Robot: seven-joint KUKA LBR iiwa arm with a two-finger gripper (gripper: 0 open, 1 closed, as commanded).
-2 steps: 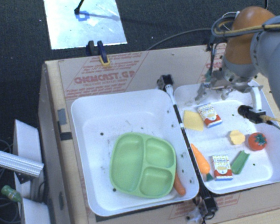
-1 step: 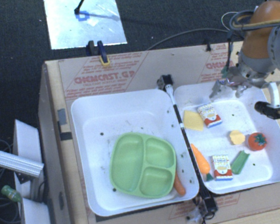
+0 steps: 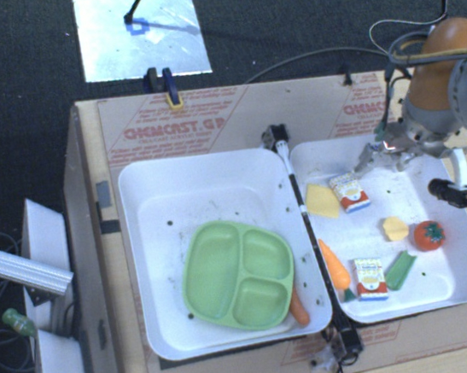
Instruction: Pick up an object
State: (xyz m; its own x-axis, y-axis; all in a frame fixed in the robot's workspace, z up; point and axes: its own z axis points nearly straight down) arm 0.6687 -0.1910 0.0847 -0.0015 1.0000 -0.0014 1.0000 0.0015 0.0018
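My gripper (image 3: 371,156) hangs over the back of the right bin (image 3: 466,278), just above and to the right of a small red and white carton (image 3: 351,192). A yellow cheese wedge (image 3: 322,202) lies left of that carton. Further forward are a small yellow piece (image 3: 394,228), a red tomato (image 3: 428,235), an orange carrot (image 3: 335,263), a second carton (image 3: 370,278) and a green vegetable (image 3: 400,270). Nothing is seen in the gripper.
The left bin (image 3: 150,236) bears a green divided plate (image 3: 239,274), with an orange-brown sausage (image 3: 298,310) at its front right corner. A black fitting (image 3: 450,191) juts over the right bin's right rim. Cables run behind the arm.
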